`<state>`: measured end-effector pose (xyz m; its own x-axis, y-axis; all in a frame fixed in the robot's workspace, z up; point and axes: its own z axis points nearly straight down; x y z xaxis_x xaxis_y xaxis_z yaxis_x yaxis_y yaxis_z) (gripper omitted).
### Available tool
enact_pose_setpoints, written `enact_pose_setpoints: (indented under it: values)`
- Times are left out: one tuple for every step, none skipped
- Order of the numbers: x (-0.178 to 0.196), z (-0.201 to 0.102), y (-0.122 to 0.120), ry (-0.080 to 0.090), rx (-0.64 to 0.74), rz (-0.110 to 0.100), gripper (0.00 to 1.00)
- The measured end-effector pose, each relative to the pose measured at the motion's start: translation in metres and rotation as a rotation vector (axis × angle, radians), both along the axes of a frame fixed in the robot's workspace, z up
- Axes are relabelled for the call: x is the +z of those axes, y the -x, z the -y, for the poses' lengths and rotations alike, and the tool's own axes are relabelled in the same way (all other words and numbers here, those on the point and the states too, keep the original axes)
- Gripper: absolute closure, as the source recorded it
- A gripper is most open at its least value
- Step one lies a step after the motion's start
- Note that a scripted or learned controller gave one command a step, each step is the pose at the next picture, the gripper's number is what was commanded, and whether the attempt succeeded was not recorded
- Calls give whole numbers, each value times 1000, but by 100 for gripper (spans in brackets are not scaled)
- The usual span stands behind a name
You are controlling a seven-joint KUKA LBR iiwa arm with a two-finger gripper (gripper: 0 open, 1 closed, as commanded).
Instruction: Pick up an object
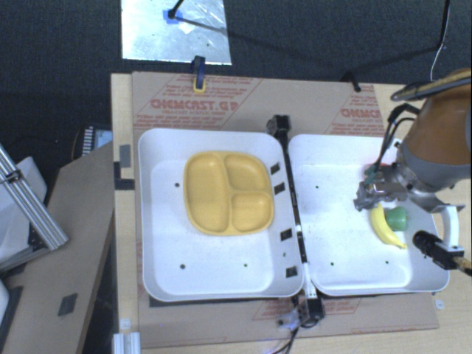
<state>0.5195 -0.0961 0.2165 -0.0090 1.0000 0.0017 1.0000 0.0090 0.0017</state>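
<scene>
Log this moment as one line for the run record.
arm: over right bin | gripper: above banana | beside banana: green object | left bin: yellow divided plate | pick: not confirmed

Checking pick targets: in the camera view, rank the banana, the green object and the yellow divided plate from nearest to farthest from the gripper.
1. banana: right bin, just below the gripper.
2. green object: right bin, tucked against the banana's right side, slightly farther out.
3. yellow divided plate: left bin, well across the divider.

Plate (227, 193) in left bin (158, 220), banana (385, 228) in right bin (332, 271).
</scene>
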Motion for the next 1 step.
enact_pose_setpoints:
  values:
    - [-2, -55, 0, -1, 2, -1, 100]
